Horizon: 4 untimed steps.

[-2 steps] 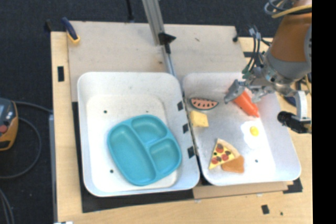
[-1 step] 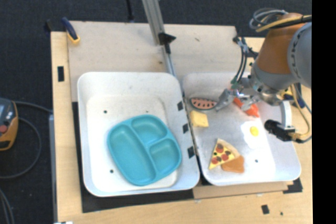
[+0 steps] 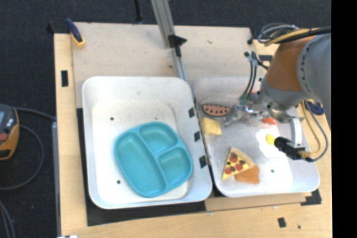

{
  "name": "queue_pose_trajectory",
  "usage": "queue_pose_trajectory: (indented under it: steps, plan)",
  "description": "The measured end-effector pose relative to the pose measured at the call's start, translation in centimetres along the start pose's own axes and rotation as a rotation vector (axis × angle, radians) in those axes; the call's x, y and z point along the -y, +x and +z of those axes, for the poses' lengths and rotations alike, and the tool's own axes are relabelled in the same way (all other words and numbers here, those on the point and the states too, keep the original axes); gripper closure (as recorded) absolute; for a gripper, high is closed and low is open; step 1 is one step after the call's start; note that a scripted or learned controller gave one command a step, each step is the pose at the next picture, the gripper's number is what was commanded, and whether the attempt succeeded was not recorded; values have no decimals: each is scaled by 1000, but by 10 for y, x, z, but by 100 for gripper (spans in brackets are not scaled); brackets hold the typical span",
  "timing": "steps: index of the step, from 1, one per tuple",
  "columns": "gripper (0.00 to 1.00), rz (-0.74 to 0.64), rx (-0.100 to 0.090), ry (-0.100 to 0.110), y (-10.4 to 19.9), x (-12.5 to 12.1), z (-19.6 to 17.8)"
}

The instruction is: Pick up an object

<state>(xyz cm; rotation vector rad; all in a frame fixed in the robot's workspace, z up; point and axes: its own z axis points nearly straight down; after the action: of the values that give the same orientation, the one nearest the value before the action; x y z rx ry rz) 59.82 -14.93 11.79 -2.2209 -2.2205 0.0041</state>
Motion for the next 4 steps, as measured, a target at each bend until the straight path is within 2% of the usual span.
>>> queue_pose_trajectory:
  steps: [1,2,4]
  plan:
    - [0,1,0,-2,-1,0,18]
    - [100,4,1,-7,-2,-1,5]
    - [100,5,2,-10,-16,-1,-116]
